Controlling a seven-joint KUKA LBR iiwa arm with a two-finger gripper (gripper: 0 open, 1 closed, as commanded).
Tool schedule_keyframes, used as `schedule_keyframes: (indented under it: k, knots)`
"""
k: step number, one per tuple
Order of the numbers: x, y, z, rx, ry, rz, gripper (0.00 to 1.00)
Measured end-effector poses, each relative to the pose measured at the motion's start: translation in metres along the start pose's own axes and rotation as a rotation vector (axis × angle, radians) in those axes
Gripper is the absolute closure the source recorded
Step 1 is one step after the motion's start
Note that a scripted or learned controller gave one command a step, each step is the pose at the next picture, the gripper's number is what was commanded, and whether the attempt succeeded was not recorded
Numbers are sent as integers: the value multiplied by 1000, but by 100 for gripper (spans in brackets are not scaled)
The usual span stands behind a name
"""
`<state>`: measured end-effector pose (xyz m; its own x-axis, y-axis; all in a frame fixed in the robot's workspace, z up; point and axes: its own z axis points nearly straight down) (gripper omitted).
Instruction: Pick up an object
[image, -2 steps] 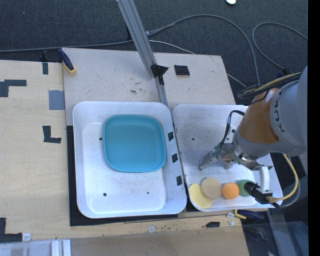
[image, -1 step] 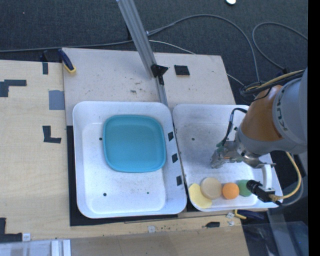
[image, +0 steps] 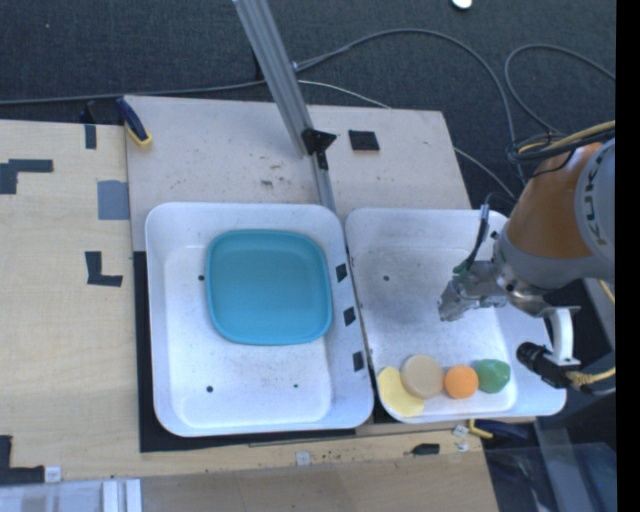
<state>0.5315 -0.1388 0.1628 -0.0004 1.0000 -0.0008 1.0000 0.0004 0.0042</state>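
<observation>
Hovering over the right shallow white plastic bin (image: 400, 250), the metal two-finger gripper (image: 458, 303) is pointing down at bare floor; cannot tell its state. Below it along the bin's near edge are sitting a flat yellow piece (image: 392, 394), tan round disc (image: 422, 376), orange ball (image: 460, 382) and green lump (image: 492, 375). Far left of it, a teal square plate (image: 268, 286) is lying in the left white bin (image: 180, 400)
</observation>
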Motion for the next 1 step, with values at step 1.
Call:
schedule_keyframes:
  k: [1]
  knots:
    - [-4,1,-42,2,0,0,100]
